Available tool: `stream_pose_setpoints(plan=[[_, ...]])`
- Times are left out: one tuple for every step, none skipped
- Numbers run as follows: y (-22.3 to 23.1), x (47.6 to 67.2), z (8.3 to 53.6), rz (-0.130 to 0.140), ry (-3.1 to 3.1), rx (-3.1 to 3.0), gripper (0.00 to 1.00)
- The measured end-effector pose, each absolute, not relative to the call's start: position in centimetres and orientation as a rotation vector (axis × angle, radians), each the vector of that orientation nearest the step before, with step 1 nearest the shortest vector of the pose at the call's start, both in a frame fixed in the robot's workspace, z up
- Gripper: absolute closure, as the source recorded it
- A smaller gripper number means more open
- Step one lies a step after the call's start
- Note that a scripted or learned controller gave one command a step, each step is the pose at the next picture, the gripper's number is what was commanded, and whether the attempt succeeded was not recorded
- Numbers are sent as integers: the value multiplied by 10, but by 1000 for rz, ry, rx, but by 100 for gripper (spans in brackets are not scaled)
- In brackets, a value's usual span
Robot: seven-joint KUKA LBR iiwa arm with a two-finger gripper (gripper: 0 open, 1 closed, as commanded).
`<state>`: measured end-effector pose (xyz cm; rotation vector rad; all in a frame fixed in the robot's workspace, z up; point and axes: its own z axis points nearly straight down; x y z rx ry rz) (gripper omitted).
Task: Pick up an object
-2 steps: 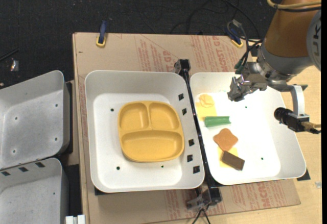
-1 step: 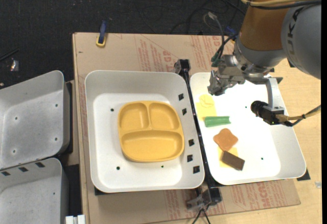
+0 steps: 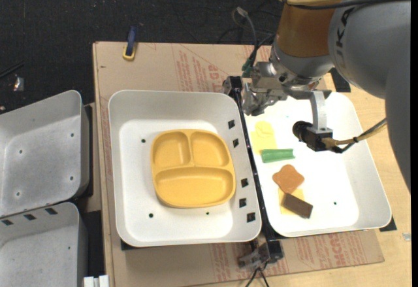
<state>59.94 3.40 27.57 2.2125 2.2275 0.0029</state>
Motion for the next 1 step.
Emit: stream_pose_setpoints(plan=[[90,613,270,3,2229,2212,100]])
